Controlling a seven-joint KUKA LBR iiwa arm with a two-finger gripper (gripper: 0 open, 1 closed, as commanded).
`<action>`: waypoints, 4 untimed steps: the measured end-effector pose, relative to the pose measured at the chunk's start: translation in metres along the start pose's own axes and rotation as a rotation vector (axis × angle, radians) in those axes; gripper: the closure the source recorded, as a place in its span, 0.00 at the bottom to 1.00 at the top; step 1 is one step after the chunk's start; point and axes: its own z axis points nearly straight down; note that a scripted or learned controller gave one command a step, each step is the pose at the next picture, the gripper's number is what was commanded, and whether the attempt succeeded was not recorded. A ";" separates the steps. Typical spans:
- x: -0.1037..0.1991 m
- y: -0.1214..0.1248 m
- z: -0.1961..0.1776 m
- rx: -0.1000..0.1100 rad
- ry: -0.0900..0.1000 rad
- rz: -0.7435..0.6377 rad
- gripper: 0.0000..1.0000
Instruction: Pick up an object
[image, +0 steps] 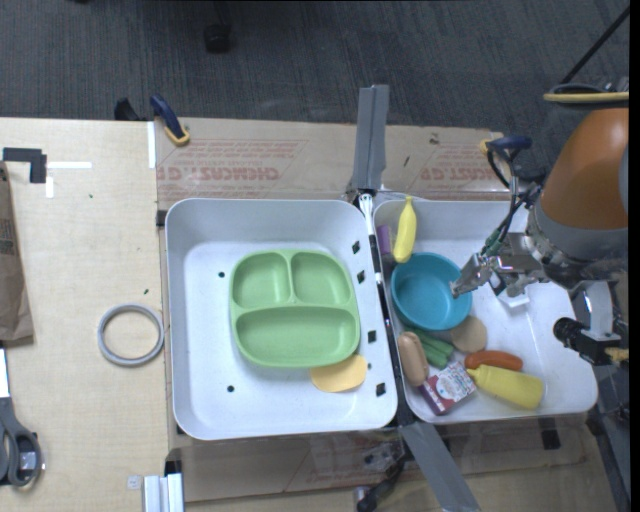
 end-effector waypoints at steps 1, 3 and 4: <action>0.021 0.016 0.047 -0.001 0.000 -0.270 0.00; -0.001 0.057 0.088 -0.009 -0.013 -0.288 1.00; 0.049 0.119 -0.006 -0.010 -0.010 -0.173 1.00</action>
